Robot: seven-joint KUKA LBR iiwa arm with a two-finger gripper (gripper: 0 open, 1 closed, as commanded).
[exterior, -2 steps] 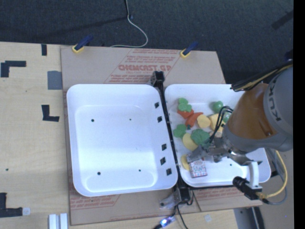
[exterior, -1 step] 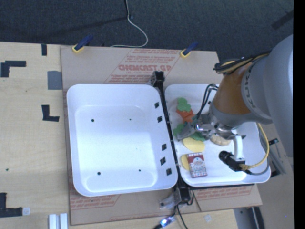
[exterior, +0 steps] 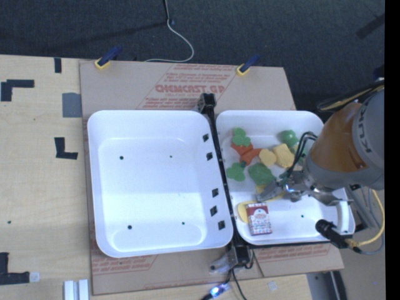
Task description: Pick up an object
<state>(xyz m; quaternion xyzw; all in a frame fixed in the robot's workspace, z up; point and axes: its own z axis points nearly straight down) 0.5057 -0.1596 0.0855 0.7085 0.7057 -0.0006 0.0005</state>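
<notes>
Grey-armed, my gripper (exterior: pixel 275 194) sits low among the toys in the right bin (exterior: pixel 312 231), grip state unreadable, nothing visibly lifted yet.

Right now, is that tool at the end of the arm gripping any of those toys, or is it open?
Tool: cannot be told; it sits low in the right bin among the toys.

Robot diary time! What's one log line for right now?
arm: over right bin | gripper: low among toys, beside dark green piece | red box: untouched | grasp: unclear
</notes>
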